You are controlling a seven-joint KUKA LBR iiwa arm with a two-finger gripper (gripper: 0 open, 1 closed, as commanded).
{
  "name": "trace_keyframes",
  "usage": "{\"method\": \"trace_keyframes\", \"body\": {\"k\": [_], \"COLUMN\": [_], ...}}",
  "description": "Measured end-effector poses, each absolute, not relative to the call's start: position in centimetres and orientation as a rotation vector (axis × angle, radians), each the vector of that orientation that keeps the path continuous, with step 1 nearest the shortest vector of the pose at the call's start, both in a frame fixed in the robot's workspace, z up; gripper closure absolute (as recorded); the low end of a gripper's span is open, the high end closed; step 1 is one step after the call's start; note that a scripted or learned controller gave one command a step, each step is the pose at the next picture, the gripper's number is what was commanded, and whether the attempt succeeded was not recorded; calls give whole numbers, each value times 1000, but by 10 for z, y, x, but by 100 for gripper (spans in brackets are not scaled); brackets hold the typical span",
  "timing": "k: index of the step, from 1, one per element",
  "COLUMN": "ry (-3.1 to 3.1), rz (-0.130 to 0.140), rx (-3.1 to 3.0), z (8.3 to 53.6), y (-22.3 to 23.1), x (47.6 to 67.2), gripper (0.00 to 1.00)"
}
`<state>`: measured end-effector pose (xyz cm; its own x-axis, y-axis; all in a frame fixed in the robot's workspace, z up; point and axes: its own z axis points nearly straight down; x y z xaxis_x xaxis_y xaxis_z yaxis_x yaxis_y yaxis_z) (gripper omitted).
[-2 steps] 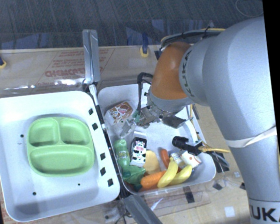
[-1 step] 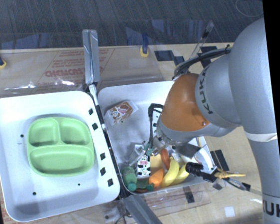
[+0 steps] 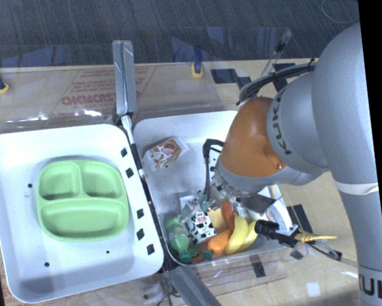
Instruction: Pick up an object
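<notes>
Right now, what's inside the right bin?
The right bin holds a small snack packet near its far left corner and a pile at the near edge: a banana, an orange carrot-like piece, green items. The arm covers the bin's right part.

divided plate (image 3: pixel 82 199) in left bin (image 3: pixel 7 225); toys (image 3: pixel 207 233) in right bin (image 3: pixel 181 126)

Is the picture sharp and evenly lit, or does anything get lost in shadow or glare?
Camera view: mostly sharp and evenly lit; the green tray in the left bin reads clearly; soft shadow lies along that bin's lower wall; the arm shades the toy pile in the right bin, so small items blend; clear plastic sheeting gives faint glare.
</notes>
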<state>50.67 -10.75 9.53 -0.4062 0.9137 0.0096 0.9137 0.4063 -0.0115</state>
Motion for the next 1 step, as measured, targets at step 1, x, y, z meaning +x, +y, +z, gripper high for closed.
{"method": "trace_keyframes", "body": {"k": [1], "ry": [-2544], "rz": [8], "rx": [-1832], "z": [189], "y": [-9], "x": [542], "gripper": [100]}}
